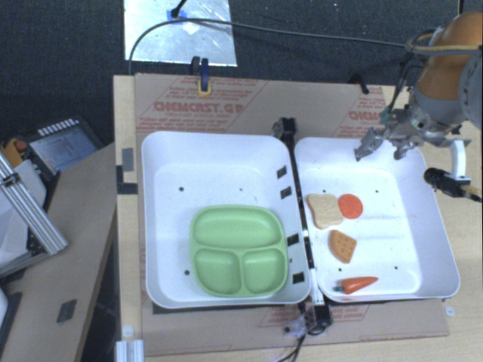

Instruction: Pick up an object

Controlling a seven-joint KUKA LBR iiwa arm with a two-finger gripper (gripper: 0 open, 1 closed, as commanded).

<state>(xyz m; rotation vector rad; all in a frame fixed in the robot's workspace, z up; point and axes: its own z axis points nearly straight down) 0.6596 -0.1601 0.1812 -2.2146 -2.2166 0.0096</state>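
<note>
Objects for picking lie in the right bin (423, 225), in its lower left part, well below and left of the gripper (383, 148). That pincer hangs at the upper right of the frame, above the bin's far edge, its two fingers spread apart with nothing between them. Nearest to it is a red disc (350, 206), touching a pale bread slice (324, 210) on its left. Below those sits a waffle piece (342, 245), and lower still, near the front wall, an orange carrot (356, 284). In the left bin (173, 164), a green divided plate (238, 250) rests at lower centre.
</note>
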